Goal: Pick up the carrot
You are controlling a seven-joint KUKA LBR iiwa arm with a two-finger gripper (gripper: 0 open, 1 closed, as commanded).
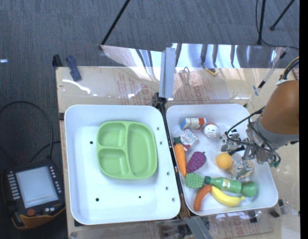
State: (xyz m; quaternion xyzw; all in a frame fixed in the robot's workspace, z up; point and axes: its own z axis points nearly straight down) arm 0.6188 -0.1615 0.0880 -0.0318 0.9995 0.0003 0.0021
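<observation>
Jaws (242,159) low over right side of right bin (221,109), arm (280,114) coming in from the right; metal fingers blur against something pale below, cannot tell if released or clenched, nothing visibly gripped. Orange ball (224,161) just left of jaws, count 1. Below jaws: 1 green bottle (229,185) lying flat, 1 banana (225,197) under it against the front wall. Left of those: 1 short orange-red piece (201,197), curved, near the front-left corner; 1 green bumpy item (194,180); 1 purple grape bunch (196,160). Back of bin: 1 white round ball (211,130), 1 small can (193,123) on its side, 1 white packet (189,137).

Carrot (180,158), count 1: long, orange, green top at far end, lying along the left wall of the right bin, lengthwise front to back. Well apart from jaws, across the bin to their left, with grape bunch and orange ball between.

Bins: 2, side by side on counter (64,91). Left bin (76,133) holds 1 green divided plate (127,150), three compartments. Pendant (34,189) on floor far left, 1.
</observation>
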